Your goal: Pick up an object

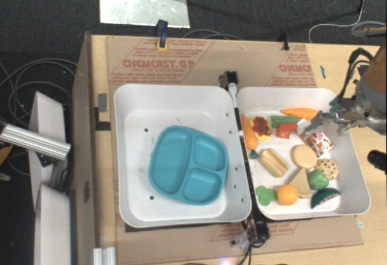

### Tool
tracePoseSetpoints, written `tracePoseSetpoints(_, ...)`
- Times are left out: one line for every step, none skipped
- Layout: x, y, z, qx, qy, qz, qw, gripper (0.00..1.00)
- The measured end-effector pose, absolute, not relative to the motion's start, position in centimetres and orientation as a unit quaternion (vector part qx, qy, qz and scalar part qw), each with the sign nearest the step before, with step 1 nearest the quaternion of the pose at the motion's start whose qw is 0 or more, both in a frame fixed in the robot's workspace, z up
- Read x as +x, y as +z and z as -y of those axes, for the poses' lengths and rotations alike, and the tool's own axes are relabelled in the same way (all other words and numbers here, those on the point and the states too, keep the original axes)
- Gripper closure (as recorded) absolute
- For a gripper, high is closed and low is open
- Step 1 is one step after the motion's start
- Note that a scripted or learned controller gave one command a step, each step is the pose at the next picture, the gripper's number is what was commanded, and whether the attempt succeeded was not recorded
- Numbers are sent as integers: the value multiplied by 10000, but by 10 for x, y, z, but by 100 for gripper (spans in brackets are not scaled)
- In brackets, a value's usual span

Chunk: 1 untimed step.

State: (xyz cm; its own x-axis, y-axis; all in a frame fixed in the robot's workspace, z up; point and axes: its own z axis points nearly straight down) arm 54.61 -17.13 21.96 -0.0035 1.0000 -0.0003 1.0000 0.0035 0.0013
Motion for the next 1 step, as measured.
tracePoseSetpoints(601, 114, 165, 7052, 91, -7089, 126, 0)
